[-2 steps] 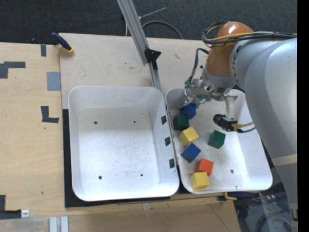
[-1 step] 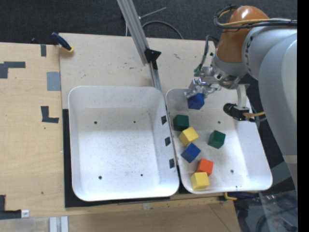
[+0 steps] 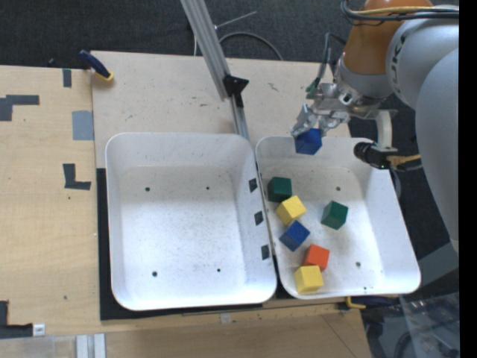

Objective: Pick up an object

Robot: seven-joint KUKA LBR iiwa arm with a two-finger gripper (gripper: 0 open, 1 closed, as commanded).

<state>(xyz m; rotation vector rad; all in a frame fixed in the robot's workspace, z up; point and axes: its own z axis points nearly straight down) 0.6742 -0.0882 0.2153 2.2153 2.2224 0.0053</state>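
In the upper right of the frame the gripper (image 3: 317, 124) hangs above the far edge of the right bin (image 3: 387, 222), its fingers closed on a blue cube (image 3: 308, 142) that is clear of the bin floor. The lift seems done; from here, steady upward motion without jerks should keep the cube from slipping onto the green cube (image 3: 279, 188) and other blocks below.

The arm (image 3: 425, 58) is smooth pale grey, thick and rounded; an orange band (image 3: 376, 24) domes above its wrist; black cables loop over that band; the gripper (image 3: 317, 121) below is small, metallic grey, with green spots.
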